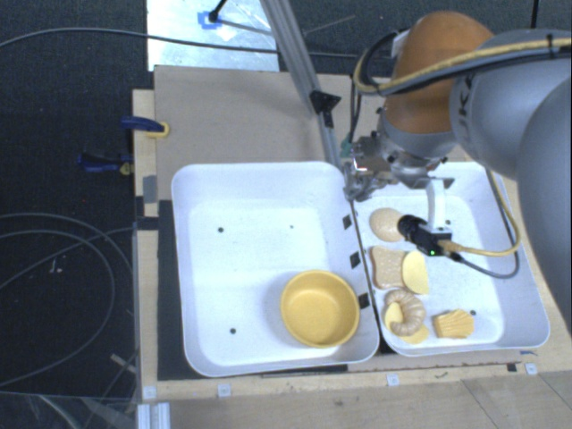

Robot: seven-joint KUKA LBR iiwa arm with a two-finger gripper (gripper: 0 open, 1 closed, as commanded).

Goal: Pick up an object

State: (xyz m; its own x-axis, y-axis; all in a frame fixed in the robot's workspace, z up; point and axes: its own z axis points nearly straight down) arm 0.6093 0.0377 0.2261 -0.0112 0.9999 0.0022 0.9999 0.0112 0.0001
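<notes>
- Yellow bowl [320, 307]: round, upright, opening upward. It sits in the left bin [223, 195], near the front right corner.
- Round tan biscuit [384, 224]: lies flat at the rear left of the right bin [523, 315].
- Toast slice [386, 266]: tan, flat, just in front of the round tan biscuit, close to the bin's left wall.
- Yellow oval piece [416, 273]: touches the toast slice's right edge.
- Croissant [405, 314]: curled, pale brown, just in front of the toast slice.
- Ridged yellow wedge [453, 324]: flat, just right of the croissant.

The arm [523, 105] runs off the right edge, hiding the right bin's [514, 304] far rim; a yellow chip [416, 273] overlaps the toast slice [385, 264].
</notes>
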